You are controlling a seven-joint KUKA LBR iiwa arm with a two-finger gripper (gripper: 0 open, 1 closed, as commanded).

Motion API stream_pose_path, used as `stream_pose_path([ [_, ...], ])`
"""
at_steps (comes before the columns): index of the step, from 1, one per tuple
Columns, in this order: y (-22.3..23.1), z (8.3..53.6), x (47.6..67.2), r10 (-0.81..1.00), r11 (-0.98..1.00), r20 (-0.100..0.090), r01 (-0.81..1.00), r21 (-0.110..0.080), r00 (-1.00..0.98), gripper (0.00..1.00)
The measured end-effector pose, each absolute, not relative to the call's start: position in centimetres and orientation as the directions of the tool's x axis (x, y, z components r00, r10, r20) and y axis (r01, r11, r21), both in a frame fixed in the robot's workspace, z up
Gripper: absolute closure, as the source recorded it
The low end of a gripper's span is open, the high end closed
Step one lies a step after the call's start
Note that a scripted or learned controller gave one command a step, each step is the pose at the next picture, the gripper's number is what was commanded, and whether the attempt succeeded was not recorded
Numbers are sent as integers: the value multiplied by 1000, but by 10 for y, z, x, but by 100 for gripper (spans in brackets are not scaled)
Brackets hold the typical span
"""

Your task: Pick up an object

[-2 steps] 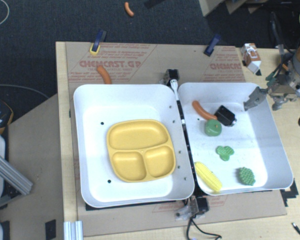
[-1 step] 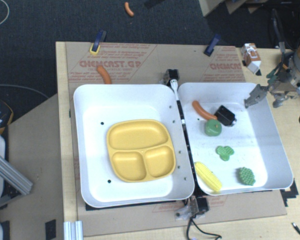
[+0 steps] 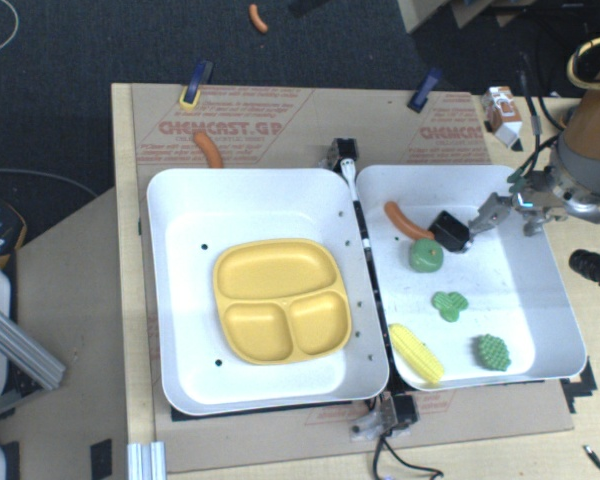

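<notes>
The right bin (image 3: pixel 540 268) holds several toy foods. An orange sausage (image 3: pixel 406 220) lies near its back left, and a round green fruit (image 3: pixel 427 257) sits just in front of it. A small green leafy piece (image 3: pixel 449 304), a yellow corn cob (image 3: pixel 416 354) and a bumpy green piece (image 3: pixel 492 352) lie nearer the front. My gripper (image 3: pixel 448 233) is a black block low over the bin. It sits right beside the sausage's right end and just above the green fruit. Nothing is visibly held in it.
The left bin (image 3: pixel 180 268) holds a yellow divided plate (image 3: pixel 280 298). Another orange sausage (image 3: pixel 208 149) lies on the cardboard behind the left bin, and one (image 3: pixel 258 17) is on the dark floor. Blue clamps (image 3: pixel 194 83) (image 3: pixel 424 90) hold the board's back edge.
</notes>
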State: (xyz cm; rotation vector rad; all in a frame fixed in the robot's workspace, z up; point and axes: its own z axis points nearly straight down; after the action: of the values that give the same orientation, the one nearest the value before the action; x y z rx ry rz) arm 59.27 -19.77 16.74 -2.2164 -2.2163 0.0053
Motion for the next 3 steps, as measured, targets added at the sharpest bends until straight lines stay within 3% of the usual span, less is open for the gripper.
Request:
stream_pose_path([
  [1,-194,104,594,1000,1,3,1000,-8,-1,0],
  [2,-193,83,594,1000,1,2,1000,-5,-1,0],
  [3,-193,96,595,1000,1,0,1000,1,-1,100],
])
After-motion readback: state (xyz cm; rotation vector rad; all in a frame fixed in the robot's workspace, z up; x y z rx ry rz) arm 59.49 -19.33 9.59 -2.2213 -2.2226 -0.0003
